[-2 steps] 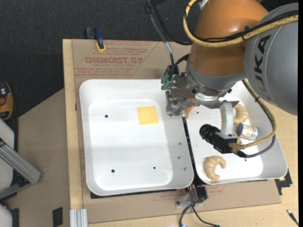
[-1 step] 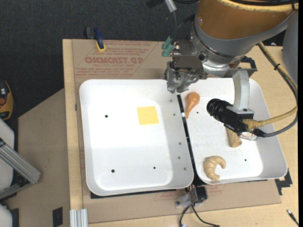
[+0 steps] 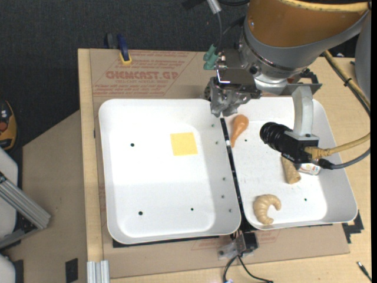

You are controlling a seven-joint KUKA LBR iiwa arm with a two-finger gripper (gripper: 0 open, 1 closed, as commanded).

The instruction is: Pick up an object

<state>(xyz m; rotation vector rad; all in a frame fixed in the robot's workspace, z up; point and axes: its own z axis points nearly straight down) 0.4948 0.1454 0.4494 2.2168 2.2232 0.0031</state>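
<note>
The claw [image 3: 227,103] hangs just above the carrot [image 3: 237,127]; I cannot tell its opening. The carrot lies in the right bin [image 3: 330,205], slanting down-left, nearly under the claw.

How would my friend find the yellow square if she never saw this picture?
Look at the two white bins side by side and choose the left bin. The yellow square lies flat a little above its middle, toward the wall shared with the other bin. It is the flat, bright yellow one; the croissant and the orange carrot-shaped piece are lumpy and lie in the right bin.
</note>
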